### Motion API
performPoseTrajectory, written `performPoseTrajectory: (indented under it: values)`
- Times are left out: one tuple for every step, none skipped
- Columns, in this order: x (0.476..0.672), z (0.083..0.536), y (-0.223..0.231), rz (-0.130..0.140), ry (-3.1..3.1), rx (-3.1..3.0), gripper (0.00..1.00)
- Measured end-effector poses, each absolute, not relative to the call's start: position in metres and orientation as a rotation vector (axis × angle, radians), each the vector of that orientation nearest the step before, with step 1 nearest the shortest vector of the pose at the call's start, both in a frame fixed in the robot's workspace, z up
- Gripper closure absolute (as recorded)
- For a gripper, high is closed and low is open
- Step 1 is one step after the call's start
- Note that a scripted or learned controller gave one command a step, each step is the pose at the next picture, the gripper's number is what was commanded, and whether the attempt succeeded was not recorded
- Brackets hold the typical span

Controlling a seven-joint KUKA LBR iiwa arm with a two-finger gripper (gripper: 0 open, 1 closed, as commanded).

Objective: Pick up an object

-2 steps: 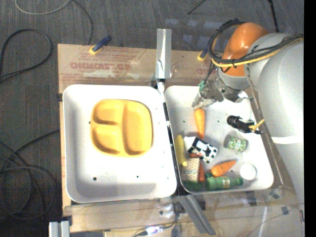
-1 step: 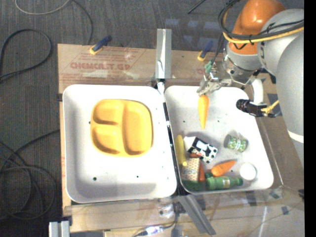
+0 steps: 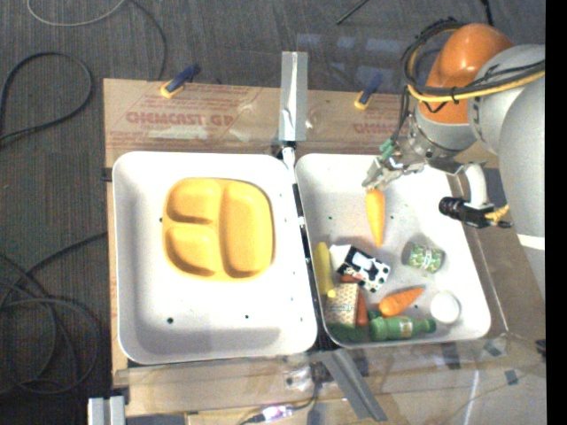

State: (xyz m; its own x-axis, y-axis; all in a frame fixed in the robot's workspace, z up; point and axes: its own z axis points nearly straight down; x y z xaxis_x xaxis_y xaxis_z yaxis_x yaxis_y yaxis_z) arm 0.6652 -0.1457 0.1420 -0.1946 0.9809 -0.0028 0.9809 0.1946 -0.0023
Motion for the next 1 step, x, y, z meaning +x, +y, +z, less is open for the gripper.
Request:
performPoseTrajectory:
  values:
    - [0.6459,0.241,-0.0397,-0.001,2.431,1.989,1.0]
